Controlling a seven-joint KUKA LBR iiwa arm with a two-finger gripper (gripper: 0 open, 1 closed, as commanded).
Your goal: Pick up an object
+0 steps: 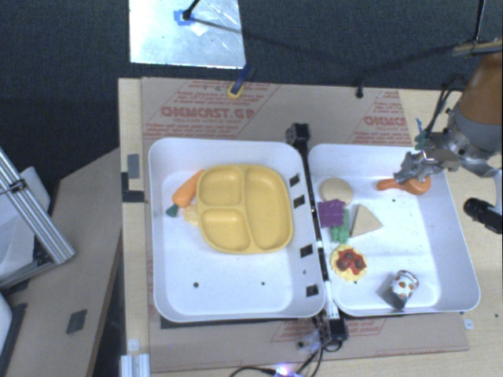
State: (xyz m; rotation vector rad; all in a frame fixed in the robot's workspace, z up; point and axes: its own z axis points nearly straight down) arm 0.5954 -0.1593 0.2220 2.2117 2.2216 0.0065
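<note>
My gripper (414, 171) hangs over the far right part of the right bin (448, 242). Directly under it lies a flat orange toy (402, 184), whose tail points left; whether the gripper touches it is unclear. Further left in that bin are a round beige bun (337, 188), a purple grape bunch (332, 211), a small green piece (340, 231) and a beige wedge (365, 221). Nearer the front sit a yellow toy with red topping (349, 262) and a small grey can-like toy (400, 288).
The left bin (169, 289) bears a yellow divided plate (240, 209), with an orange carrot (185, 188) against its left side. A black ridge with clips (309, 210) separates the bins. The arm's grey wrist with the orange band (479, 108) comes in from the right.
</note>
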